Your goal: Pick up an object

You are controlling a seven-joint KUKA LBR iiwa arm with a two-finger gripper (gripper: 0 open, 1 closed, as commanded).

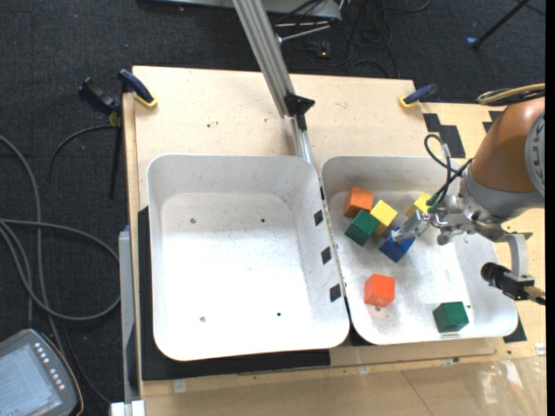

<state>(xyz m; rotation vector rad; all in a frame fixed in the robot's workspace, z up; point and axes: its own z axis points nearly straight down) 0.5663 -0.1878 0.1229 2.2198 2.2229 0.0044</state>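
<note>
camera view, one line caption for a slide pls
Arm's gripper reaches among blocks in the right bin, at a blue block; the left bin sits beside it.

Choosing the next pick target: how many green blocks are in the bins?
2. One green block sits in the right bin's cluster beside the yellow block; another green block lies near its front-right corner. The arm may hide more.

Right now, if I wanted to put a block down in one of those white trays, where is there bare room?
The left bin offers bare white floor from wall to wall. In the right bin, the cluster of orange block, yellow block, green block and blue block crowds the upper half around the gripper. A smaller bare patch lies between the lone orange block and lone green block.
</note>
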